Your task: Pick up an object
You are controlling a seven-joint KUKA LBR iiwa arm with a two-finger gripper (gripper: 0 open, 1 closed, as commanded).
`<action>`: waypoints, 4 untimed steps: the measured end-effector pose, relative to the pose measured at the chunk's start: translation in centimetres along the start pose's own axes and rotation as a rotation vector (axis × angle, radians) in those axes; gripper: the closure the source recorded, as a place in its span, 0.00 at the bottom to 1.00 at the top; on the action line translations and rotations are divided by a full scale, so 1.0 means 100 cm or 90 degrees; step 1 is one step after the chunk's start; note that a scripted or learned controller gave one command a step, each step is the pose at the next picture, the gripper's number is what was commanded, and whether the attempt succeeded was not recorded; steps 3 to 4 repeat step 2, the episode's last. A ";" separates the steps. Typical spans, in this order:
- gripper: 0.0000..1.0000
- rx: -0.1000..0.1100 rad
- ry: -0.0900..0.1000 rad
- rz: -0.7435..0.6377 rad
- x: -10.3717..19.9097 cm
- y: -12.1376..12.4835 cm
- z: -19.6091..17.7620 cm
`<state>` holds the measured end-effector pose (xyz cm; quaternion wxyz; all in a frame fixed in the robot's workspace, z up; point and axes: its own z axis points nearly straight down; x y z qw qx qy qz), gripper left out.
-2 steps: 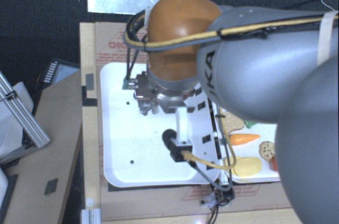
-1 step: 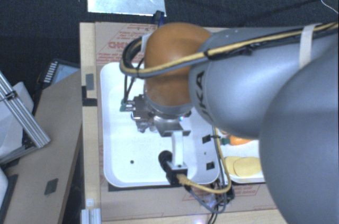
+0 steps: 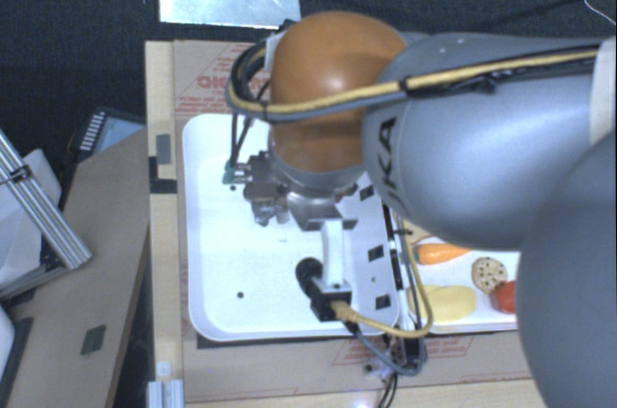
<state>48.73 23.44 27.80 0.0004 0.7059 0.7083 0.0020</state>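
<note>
Dark flooring surrounds the bench; the left bin (image 3: 217, 242) lies beneath the claw (image 3: 254, 192), which hangs low over its white floor; the bulky wrist hides the working end, so I cannot tell whether it is open or closed. Well to the claw's right, in the right bin (image 3: 472, 326), lie an orange carrot-like piece (image 3: 442, 253), a speckled biscuit (image 3: 489, 273), a pale yellow piece (image 3: 453, 302) and a red piece (image 3: 506, 297). The approach seems in hand, no grasp made; next it calls for travel rightward above one piece, then descent.
</note>
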 end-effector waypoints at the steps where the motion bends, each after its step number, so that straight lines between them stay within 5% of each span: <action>1: 1.00 -0.010 0.004 -0.001 -0.017 0.001 -0.226; 2: 1.00 0.011 -0.005 0.001 0.000 -0.003 0.002; 4: 1.00 0.011 -0.005 0.001 0.000 -0.003 0.002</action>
